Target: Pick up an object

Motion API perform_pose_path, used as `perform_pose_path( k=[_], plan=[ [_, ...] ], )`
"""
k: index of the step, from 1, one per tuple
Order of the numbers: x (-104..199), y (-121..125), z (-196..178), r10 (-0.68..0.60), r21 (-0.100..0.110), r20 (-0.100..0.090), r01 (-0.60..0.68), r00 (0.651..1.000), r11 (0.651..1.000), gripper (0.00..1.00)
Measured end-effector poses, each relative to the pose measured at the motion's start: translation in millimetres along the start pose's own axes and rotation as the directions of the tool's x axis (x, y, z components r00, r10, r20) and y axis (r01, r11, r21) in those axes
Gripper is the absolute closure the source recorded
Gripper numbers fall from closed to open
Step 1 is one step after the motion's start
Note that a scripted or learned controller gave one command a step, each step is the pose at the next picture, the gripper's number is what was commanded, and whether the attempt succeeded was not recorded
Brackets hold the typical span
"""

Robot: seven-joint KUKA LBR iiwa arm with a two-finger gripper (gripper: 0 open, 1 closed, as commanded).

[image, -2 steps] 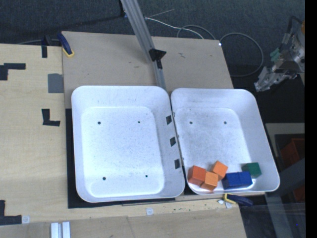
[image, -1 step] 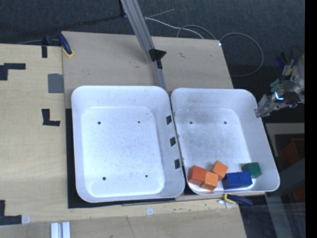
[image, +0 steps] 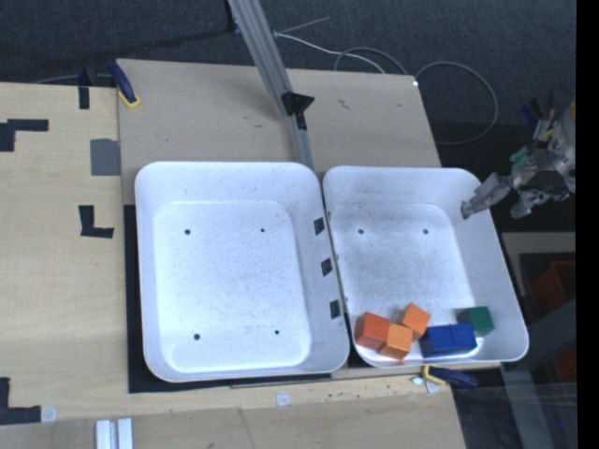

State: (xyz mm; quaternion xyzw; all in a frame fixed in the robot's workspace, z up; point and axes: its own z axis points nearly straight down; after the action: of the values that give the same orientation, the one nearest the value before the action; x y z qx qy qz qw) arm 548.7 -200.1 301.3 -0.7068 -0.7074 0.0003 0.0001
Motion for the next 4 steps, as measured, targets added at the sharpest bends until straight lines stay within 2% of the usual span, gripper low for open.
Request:
perform_pose_path(
  k=[1,2,3,4],
  plan=[
    [-8,70,16,-0.003,-0.001,0.002,0.003,1.000,1.000,0.00],
    [-8,68,4,-0.003,0.000,0.002,0.003,1.000,1.000,1.00],
    [-8,68,5,-0.003,0.001,0.002,0.003,1.000,1.000,0.00],
    [-8,68,-5,-0.004,0.000,0.003,0.004,1.000,1.000,1.00]
  ],
)
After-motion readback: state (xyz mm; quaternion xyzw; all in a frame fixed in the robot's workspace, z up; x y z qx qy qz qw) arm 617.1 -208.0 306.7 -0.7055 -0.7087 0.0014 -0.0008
